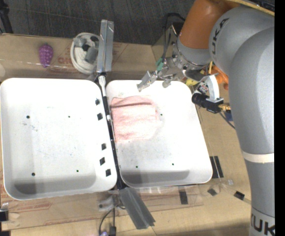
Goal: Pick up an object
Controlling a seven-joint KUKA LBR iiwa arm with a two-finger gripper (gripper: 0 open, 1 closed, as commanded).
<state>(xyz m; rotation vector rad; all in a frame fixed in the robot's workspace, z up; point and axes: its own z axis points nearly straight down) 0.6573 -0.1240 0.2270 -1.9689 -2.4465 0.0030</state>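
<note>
The arm point(231, 38) comes in from the right, grey with its orange band high at the far right. Its fingers point(155, 78) hang over the far edge of the right bin point(191, 166). One metal finger juts out to the left and others sit closer to the wrist, spread apart and released, with nothing between them.

A pink-and-white cloth point(134, 118) lies in the right bin, in its far left part, close against the divider between the bins. It is crumpled flat on the bin floor, with darker pink bands across it. The fingers are just beyond its far edge and above it, apart from it.

The left bin point(49, 181) sits touching the right one, side by side on the counter point(14, 48). Small dark marks dot both bin floors, and black tabs run along the seam between them.

On the counter beyond the left bin lie a small purple grape bunch point(45, 54) at the far left and, to its right, a coil of white cord point(85, 52). A grey metal bar point(104, 45) stands just right of the coil, in line with the seam. A black cable point(209, 102) with a yellow tip hangs off the wrist by the right bin's far right corner
</note>
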